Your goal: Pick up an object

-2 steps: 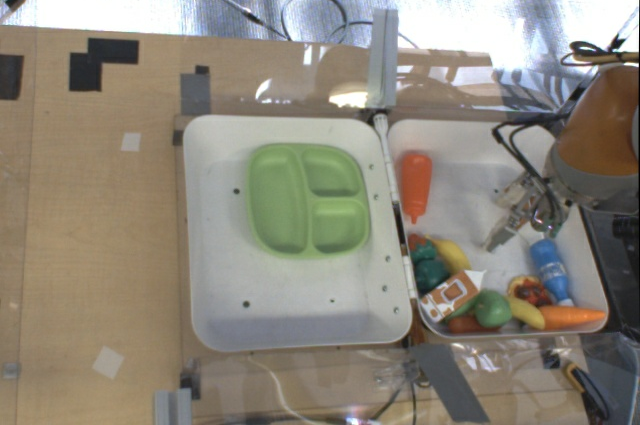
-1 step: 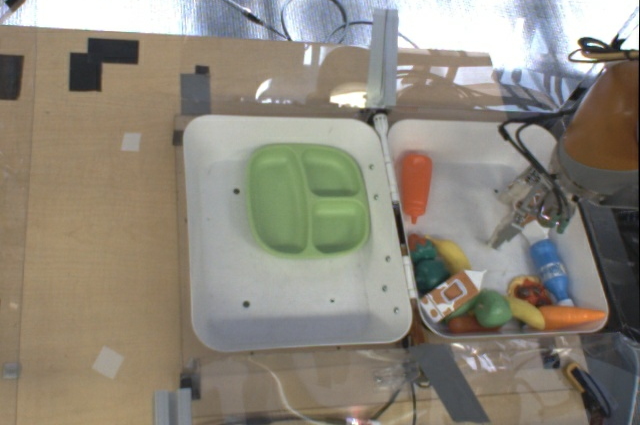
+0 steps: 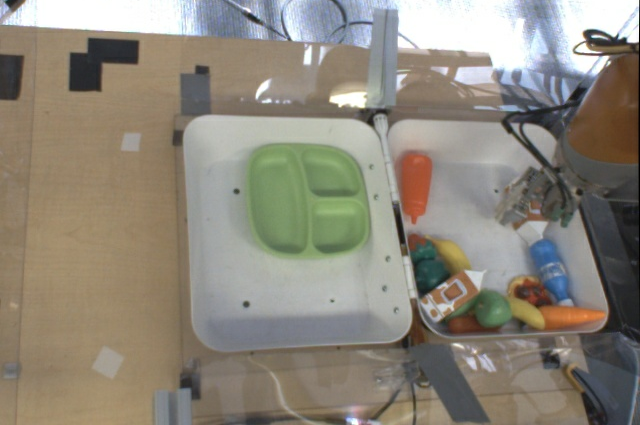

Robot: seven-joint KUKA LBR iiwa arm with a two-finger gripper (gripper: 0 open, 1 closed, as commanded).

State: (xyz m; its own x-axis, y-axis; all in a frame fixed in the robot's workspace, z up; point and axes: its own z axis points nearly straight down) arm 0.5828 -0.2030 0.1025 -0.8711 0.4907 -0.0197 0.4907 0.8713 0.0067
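Wooden bench (image 3: pixel 90 213), two white bins side by side. Right bin (image 3: pixel 470 158) holds the candidate objects: an orange bottle (image 3: pixel 415 185) by the divider, a blue bottle (image 3: pixel 551 269) and toy food at the near edge. Gripper (image 3: pixel 533 198) hovers above the bin floor with nothing visibly between its fingers, whose spread cannot be told; pick not yet made.
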